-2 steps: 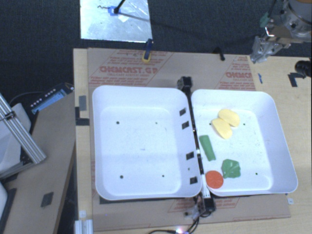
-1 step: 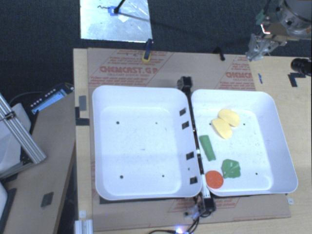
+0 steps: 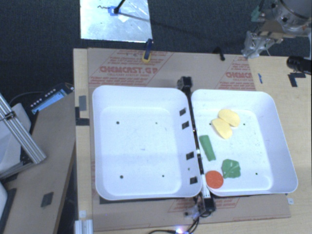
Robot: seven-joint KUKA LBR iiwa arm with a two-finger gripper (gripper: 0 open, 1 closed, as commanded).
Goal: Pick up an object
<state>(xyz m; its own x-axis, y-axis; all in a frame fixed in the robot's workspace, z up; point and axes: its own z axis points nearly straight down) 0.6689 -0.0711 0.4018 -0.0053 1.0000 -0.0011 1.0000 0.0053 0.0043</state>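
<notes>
— Jaws spread or pressed together? Cannot tell from this angle. Gripper [image 3: 252, 45] up over the desk [image 3: 80, 145], beyond the far rim of the right bin [image 3: 280, 130], with nothing seen between them.

— Anything worth picking?

— All of it inside the right bin. Green strip [image 3: 206, 147] close along its left wall. Orange disc [image 3: 214, 179] in its near left corner. Two yellow pieces [image 3: 225, 123] touching each other, toward its far middle. Green crumpled piece [image 3: 231, 168] near its front, just beside the disc.

— Likely trouble?

— Strip and disc: hugging the left wall, so probably a knock against the wall instead of a clean closing. Yellow pair: easy to nudge one and miss both. Everything flat-looking, so probably a closing on air if stopped too high. Also a long way down and inward, so plenty of room to drift.
</notes>
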